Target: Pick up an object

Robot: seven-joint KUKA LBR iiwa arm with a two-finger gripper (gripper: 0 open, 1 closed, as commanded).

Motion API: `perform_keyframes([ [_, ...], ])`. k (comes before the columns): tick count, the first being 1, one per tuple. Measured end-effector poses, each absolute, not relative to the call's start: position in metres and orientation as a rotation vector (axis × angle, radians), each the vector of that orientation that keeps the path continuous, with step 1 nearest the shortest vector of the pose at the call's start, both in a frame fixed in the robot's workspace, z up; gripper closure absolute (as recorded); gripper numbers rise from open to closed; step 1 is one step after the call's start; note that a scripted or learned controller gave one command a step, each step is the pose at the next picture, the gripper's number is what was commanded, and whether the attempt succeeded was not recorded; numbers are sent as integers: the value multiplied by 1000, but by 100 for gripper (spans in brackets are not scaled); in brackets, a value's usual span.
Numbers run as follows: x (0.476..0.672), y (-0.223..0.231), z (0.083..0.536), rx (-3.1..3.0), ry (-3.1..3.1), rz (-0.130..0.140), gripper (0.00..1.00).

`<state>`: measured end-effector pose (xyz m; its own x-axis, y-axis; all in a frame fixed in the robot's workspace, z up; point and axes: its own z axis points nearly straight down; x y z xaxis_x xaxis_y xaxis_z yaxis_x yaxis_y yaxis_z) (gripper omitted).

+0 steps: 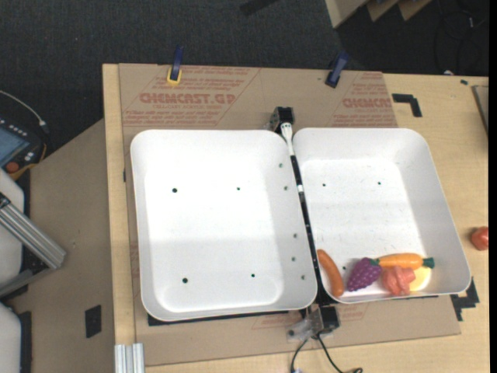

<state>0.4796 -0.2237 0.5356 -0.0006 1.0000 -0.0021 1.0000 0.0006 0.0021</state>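
Two white bins sit side by side on the bench: the left bin [147,208] and the right bin [435,200].

Item 1: the right bin's contents, clustered at its 6 o'clock edge. You have an orange sausage-shaped piece [330,272] lying along the inner wall at about 7 o'clock, a purple grape bunch [363,274] just beside it, a red piece [395,280] touching a pale yellow piece [420,280], and a carrot [405,260] lying across the top of these.

Item 2: a small red-orange object [480,238] on the bench outside the right bin, at its 3 o'clock.

Item 3: the pincer. You cannot tell its state from this view.

Handling note: nothing is picked yet. You would do best, in my judgement, to go for the carrot or the sausage-shaped piece; each has an open flank. Come straight down and close across the short width. The grape bunch is hemmed in by its neighbours and sits near the wall, so a descent there risks a collision.
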Motion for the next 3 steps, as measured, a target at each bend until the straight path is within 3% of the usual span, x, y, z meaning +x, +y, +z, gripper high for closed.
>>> perform_keyframes([
  [3, 480, -224, 536, 2219, 2220, 0, 100],
])
